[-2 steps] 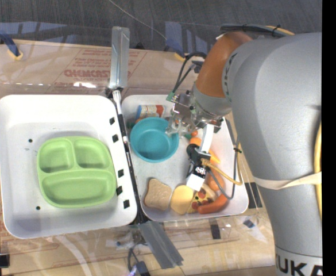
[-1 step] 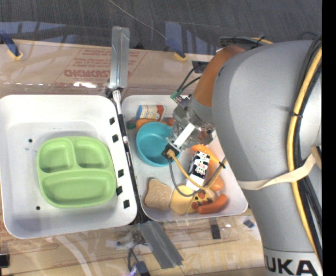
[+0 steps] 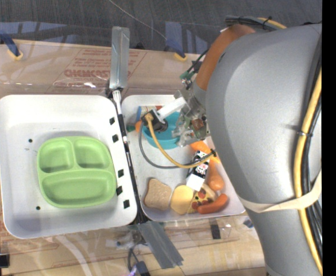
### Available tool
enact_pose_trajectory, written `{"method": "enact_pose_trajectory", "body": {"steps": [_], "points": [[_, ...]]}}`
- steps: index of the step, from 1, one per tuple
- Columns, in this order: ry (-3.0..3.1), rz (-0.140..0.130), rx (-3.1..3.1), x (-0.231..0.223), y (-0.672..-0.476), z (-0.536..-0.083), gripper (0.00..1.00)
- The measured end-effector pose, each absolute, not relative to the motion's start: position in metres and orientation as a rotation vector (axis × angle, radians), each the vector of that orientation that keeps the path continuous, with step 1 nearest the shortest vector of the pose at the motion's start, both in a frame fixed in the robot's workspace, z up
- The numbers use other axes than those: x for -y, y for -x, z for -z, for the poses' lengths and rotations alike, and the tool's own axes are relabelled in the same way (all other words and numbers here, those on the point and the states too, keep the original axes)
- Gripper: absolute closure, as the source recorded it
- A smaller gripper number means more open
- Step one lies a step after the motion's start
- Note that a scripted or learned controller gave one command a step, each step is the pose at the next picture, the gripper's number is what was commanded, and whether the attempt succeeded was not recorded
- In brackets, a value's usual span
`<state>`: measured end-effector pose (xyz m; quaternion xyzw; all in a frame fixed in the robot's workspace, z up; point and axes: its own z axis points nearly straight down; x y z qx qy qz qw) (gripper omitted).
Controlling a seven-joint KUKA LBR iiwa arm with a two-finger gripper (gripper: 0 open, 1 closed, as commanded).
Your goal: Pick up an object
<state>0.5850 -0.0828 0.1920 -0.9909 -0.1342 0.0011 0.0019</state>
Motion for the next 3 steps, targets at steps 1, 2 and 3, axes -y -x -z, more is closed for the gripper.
{"method": "enact_pose_trajectory", "body": {"steps": [1, 2, 3], "points": [[3.121, -0.013, 0.343, 0.012, -0.568, -0.190, 1.00], [3.119, -0.012, 0.358, 0.034, -0.513, -0.190, 1.00], [3.116, -0.019, 0.368, 0.033, -0.514, -0.198, 1.00]]}}
